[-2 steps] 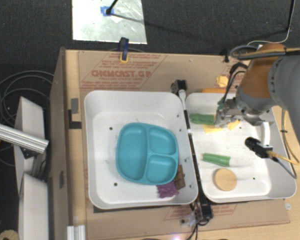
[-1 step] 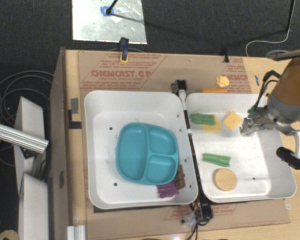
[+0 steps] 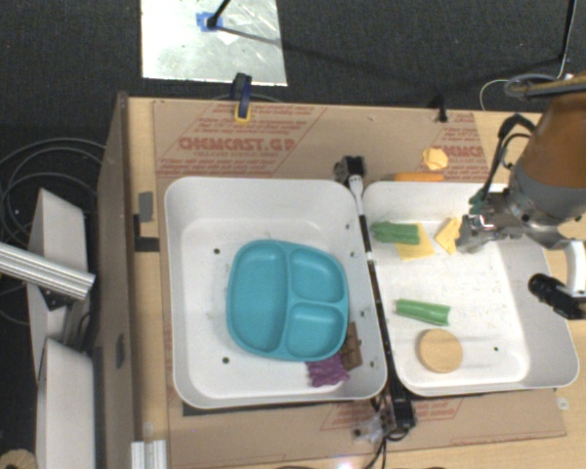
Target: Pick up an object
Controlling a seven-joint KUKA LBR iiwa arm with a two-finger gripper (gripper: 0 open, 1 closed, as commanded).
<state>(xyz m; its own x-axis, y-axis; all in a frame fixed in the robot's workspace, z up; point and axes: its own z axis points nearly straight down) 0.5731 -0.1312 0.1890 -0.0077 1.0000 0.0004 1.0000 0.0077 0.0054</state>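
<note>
Several small toy foods lie in the right-hand bin (image 3: 557,360), toward the right of the frame. Nearest the gripper (image 3: 466,234) is a yellow wedge (image 3: 448,234), just left of it, beside a yellow slab (image 3: 416,249) and a green piece (image 3: 395,232). The wedge looks light, stiff and smooth, so I judge it may slip; taking it across its flat faces seems best. Lower down lie another green piece (image 3: 423,311) and a tan disc (image 3: 439,351). Whether the gripper is open or closed, I cannot tell. A teal divided plate (image 3: 285,299) sits in the left bin (image 3: 200,291)
</note>
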